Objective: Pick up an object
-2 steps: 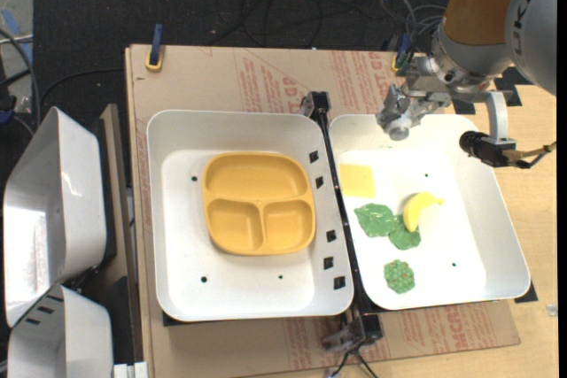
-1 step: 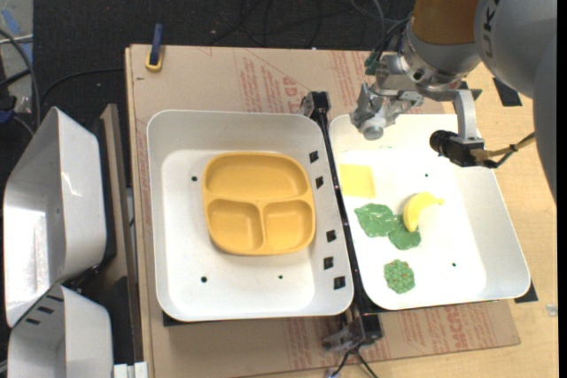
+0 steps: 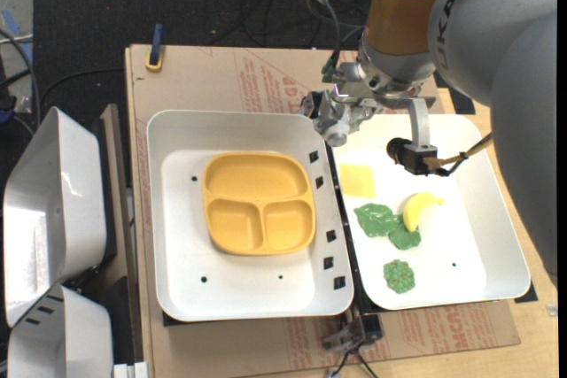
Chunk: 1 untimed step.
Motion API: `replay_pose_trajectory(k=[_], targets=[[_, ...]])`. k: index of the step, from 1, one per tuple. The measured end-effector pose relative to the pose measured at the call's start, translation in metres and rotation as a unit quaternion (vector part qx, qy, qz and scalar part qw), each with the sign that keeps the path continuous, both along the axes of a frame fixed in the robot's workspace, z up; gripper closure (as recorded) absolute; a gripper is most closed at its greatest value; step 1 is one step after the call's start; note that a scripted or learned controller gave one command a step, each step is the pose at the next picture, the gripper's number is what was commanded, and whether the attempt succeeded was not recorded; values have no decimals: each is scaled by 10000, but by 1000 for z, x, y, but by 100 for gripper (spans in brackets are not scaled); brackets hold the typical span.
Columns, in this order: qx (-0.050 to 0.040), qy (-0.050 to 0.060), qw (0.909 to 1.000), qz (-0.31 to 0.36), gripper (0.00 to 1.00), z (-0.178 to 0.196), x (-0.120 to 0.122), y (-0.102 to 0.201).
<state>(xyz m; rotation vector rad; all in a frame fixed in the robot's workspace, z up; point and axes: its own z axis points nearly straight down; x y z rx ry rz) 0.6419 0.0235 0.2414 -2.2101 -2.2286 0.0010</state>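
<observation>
Above the wall between the bins, my hand (image 3: 339, 121) hangs, its state I cannot tell; the banana (image 3: 420, 209) lies well apart in the right bin (image 3: 496, 217), so descending here may strike the wall

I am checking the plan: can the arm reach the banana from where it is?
Probably yes. The banana lies uncovered in the right bin, with the end effector up near the bins' shared edge; only a green piece touches it.

A single fixed camera looked down at a slant on the left bin (image 3: 168, 190) and right bin (image 3: 496, 226). The arm (image 3: 496, 13) entered from frame right.
</observation>
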Motion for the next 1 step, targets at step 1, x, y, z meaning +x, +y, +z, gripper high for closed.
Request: replay_pose_trajectory(k=[1], targets=[[-6, -18, 10000, -6, 100, 6, -3, 51]])
